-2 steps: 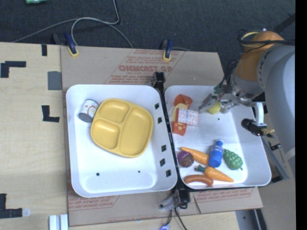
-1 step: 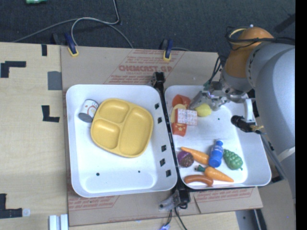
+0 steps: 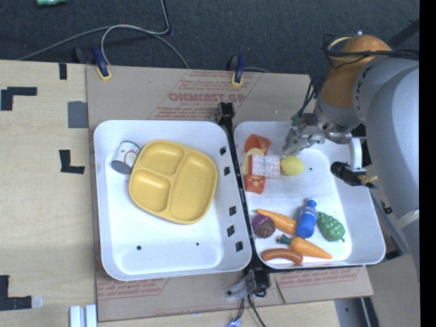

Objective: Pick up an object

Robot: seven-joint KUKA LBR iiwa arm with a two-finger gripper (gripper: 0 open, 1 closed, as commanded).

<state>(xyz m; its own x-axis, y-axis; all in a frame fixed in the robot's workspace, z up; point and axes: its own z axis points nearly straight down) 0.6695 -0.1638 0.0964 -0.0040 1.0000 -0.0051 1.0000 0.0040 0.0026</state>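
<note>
My gripper (image 3: 297, 142) hangs over the upper part of the right bin (image 3: 354, 203), just above and slightly right of a small yellow lemon (image 3: 292, 165). Left of the lemon lie a pale box (image 3: 270, 167) and red-and-yellow packets (image 3: 255, 162). Lower in the same bin sit a blue bottle (image 3: 308, 218), a green bumpy fruit (image 3: 330, 227), two carrots (image 3: 276, 218) (image 3: 310, 248), a dark purple ball (image 3: 264, 227) and a sausage (image 3: 278, 255). Nothing shows in the gripper's hold.
The left bin (image 3: 116, 237) holds a yellow divided plate (image 3: 173, 181) and a small can (image 3: 125, 157) at its upper left. The ridge between the bins (image 3: 235, 189) runs close to the packets. The grey arm (image 3: 395, 114) covers the right bin's far right side.
</note>
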